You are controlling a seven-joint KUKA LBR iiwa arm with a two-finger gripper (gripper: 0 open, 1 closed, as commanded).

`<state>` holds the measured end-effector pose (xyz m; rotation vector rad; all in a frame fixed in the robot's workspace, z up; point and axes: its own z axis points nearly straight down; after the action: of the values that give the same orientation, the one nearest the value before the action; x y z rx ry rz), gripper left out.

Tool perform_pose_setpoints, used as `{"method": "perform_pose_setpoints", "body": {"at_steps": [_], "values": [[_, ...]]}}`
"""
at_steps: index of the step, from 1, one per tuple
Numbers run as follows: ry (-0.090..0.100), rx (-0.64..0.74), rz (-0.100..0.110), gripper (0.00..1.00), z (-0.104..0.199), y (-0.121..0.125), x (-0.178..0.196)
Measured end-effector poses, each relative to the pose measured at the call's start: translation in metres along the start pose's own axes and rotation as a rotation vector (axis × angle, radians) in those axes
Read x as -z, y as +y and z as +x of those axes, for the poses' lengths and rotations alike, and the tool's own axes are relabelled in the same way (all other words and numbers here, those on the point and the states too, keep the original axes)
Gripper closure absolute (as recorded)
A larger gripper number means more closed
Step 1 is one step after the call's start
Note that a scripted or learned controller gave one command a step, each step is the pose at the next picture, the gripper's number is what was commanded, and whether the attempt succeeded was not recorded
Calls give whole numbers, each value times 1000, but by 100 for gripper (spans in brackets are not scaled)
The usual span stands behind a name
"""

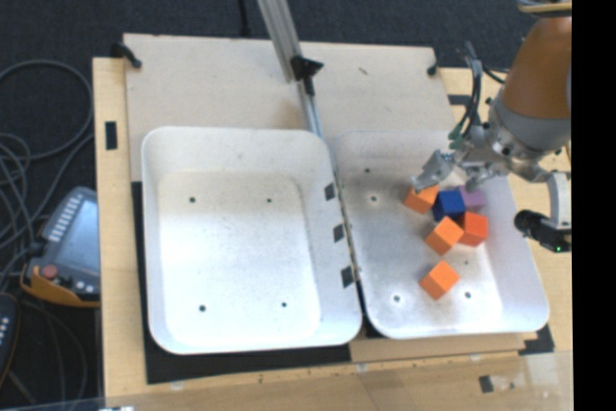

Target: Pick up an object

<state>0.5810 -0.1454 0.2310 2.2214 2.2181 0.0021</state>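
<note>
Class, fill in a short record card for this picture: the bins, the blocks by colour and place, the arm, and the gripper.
bins: left bin and right bin, side by side
blocks: all in the right bin
blue block: in the cluster, next to the purple block
orange blocks: three in the cluster
lone orange block: apart, nearer the bin's front
arm: reaches in from the right
gripper: over the cluster; grasp cannot be told

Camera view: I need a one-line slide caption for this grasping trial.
KUKA arm's hand hovering over a cluster of orange, blue and purple blocks in the right bin; left bin beside it.
</note>
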Motion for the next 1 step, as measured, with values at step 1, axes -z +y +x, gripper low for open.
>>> {"method": "perform_pose_setpoints", "body": {"at_steps": [1], "values": [[-3, 6, -8, 0, -8, 57, 55]]}}
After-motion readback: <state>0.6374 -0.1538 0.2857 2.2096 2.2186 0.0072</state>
